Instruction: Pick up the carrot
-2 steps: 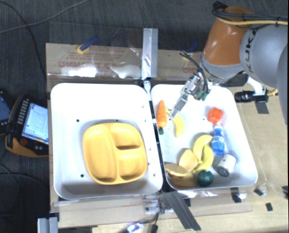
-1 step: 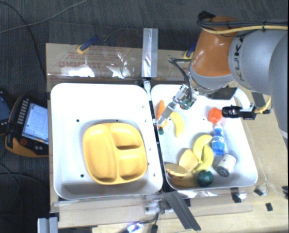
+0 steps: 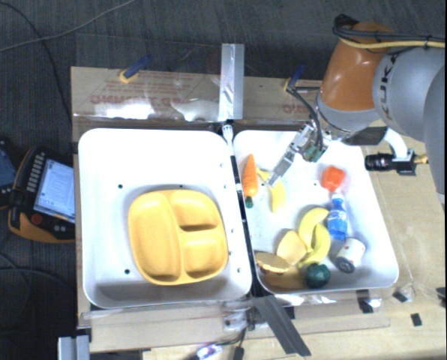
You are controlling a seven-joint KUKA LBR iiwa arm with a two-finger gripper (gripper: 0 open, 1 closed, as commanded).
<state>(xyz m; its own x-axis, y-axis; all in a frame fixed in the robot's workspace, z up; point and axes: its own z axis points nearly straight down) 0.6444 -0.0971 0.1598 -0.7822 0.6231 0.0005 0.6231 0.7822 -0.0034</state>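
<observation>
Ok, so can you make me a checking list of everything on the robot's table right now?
Surface: two white bins side by side, left bin, right bin, on a bench.
Job's thing: carrot lies in the right bin against its left wall, not held.
Clutter: yellow divided plate in the left bin; in the right bin, bananas, blue bottle, orange-red toy, dark green ball, brown piece.
Gripper: gripper points down-left just right of the carrot; whether its jaws are open cannot be told.
Cables: black cables on the floor, top left.
Surroundings: handheld controller on dark carpet, left of the bench.
</observation>
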